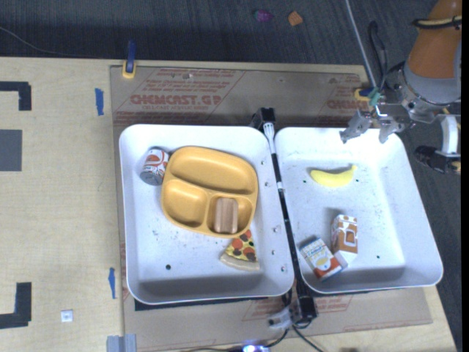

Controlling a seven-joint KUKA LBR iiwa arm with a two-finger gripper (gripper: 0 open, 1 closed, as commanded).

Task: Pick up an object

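My gripper (371,131) hangs over the far rim of the right bin (410,218), open, with nothing between its fingers. A yellow banana (332,176) lies in that bin just below and left of the gripper. Nearer the front sit two small cartons: an orange-and-white one (345,235) and a white one with an orange label (321,258). In the left bin (139,226) rests a yellow divided plate (205,185) holding a brown sausage-like piece (225,215), with a soda can (153,166) at its left and a pizza slice (241,249) at its front.
A black clamp and rail (270,149) runs between the two bins. The bins stand on a brown cardboard sheet (220,94) on the pale bench. Blue tape marks (99,101) sit left of the bins. The arm's orange band (440,42) rises at the upper right.
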